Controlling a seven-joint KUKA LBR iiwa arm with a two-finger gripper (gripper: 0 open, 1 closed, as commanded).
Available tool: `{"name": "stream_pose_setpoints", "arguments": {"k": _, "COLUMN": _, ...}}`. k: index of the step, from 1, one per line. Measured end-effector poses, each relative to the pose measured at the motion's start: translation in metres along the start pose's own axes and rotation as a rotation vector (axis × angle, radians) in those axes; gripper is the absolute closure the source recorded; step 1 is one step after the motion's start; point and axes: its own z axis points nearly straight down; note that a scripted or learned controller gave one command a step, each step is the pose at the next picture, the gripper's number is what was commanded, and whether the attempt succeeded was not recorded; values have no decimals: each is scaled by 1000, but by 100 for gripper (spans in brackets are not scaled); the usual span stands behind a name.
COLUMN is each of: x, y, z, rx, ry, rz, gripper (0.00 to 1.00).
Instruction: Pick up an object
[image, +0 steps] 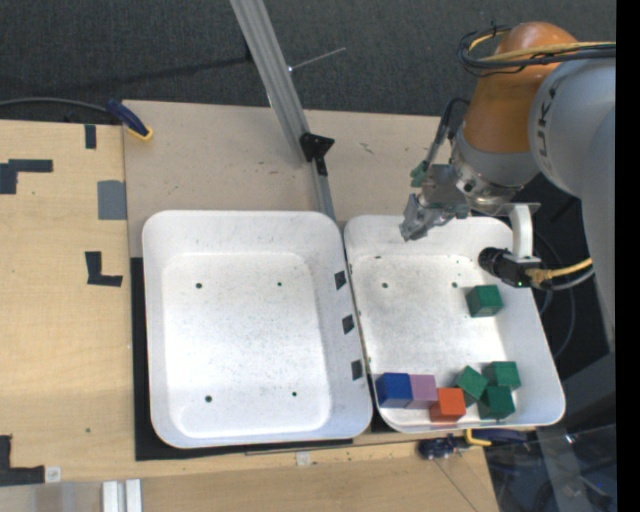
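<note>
- We see the bench (220, 150), a tan surface bearing dark tape marks at its left side and a grey metal rail (285, 95) running at a slant from the top edge down to the gap between the two bins
- The arm (545, 85), grey with an orange band, enters from the right and occupies the upper right corner; a black cable with yellow wires trails beside it
- The left bin (160, 330) is a shallow white tray with rounded corners, resting on a dark mat
- The right bin (410, 300), also white and shallow, lies just beside the left bin and touches it along the shared edge
- The gripper (415, 226) hangs over the far left corner of the right bin, its fingers drawn close to a narrow point; we see nothing held between them
- We find the objects well apart from the gripper, all inside the right bin: a lone green block (484, 300) near the right wall
- Along the near wall sit a blue cube (394, 389), a lilac cube (423, 388) touching it, an orange cube (449, 403), and three green blocks (490, 387) clustered in the near right corner
</note>
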Motion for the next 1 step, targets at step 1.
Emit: {"name": "stream_pose_setpoints", "arguments": {"k": 1, "x": 53, "y": -12, "z": 12, "rx": 1, "ry": 0, "rz": 0, "gripper": 100}}
